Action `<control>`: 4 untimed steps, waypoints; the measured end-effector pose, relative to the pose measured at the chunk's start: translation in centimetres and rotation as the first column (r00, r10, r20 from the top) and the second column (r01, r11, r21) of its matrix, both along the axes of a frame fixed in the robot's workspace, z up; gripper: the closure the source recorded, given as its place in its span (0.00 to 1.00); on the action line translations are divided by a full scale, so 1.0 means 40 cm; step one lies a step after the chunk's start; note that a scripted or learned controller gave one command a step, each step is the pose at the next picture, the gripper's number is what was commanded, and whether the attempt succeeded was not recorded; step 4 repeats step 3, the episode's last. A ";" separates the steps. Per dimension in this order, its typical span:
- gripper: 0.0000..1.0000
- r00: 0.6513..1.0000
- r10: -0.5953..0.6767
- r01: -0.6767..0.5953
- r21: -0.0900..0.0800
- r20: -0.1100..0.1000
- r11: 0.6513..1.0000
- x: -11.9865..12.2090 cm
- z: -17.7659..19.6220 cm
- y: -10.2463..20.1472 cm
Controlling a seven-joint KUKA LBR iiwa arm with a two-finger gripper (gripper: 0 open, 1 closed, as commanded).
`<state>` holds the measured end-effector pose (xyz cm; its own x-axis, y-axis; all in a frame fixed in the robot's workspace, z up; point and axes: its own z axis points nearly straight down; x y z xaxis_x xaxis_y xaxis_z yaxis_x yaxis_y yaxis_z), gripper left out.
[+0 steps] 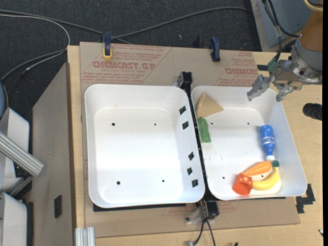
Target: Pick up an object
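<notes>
In the right bin (292, 152) lie a blue bottle (266, 140), banana (267, 182), orange carrot (256, 169), green stick (204, 129) — and tan wedge (208, 106).

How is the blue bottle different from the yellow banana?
The blue plastic bottle is straight, while the yellow toy banana is curved. The bottle lies alone along the right side of the right-hand white bin, pointing up and down the picture; the banana lies across the bin's bottom corner, touching the orange toys. Both lie flat in the same bin.

Cardboard-topped bench (154, 60) bearing two white bins (97, 137)
</notes>
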<state>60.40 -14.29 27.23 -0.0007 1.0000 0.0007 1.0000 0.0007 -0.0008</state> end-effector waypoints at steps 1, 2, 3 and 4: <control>0.00 1.000 0.004 -0.004 0.001 -0.004 1.000 0.054 -0.107 0.086; 0.00 1.000 -0.007 0.007 -0.006 0.003 1.000 0.105 -0.132 -0.157; 0.00 1.000 -0.003 0.003 0.003 -0.012 1.000 0.055 -0.429 -0.153; 0.00 1.000 -0.003 0.003 0.003 -0.012 1.000 0.055 -0.429 -0.153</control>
